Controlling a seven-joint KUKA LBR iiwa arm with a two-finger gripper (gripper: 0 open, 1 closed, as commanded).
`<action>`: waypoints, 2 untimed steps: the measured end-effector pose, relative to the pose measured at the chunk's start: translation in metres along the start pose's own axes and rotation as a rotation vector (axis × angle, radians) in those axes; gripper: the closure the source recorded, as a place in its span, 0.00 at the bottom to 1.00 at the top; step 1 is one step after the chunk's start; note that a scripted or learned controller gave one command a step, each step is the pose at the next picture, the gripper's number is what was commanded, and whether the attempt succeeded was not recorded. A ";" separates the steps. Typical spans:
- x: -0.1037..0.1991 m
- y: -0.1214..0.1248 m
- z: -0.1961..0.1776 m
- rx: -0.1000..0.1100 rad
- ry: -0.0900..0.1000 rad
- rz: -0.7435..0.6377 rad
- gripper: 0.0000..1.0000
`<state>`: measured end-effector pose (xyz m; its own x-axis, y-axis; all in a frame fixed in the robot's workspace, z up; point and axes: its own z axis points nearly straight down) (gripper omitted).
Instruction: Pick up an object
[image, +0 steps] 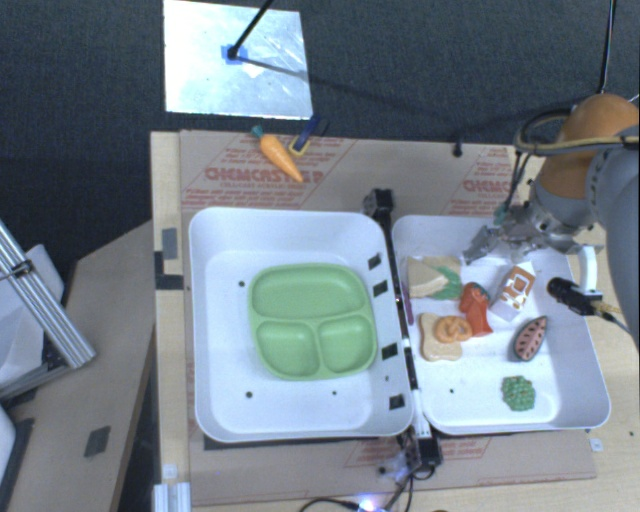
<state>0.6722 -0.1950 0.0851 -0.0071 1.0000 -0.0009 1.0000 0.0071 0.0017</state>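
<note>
The gripper (487, 240) hovers over the right white bin (580, 395); whether it is clenched I cannot tell. Below it lie six toy foods, among them one small white carton (516, 286) and one green broccoli (518, 392). One green divided plate (310, 320) fills the left white bin (220, 300). One orange carrot (280, 156) rests on the bench (110, 300).

Overhead slanted view of both bins (300, 225)

A green divided plate (308, 320) lies in my left bin (215, 260). At the tabletop's (120, 300) far edge, an orange carrot (280, 157) rests beside a silver sheet (238, 60).
</note>
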 end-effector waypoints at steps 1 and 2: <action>0.000 0.001 -0.012 -0.005 -0.002 -0.002 1.00; 0.007 -0.003 -0.071 -0.005 -0.001 0.002 1.00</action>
<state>0.6690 -0.1884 0.1564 -0.0055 1.0000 -0.0017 1.0000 0.0055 0.0072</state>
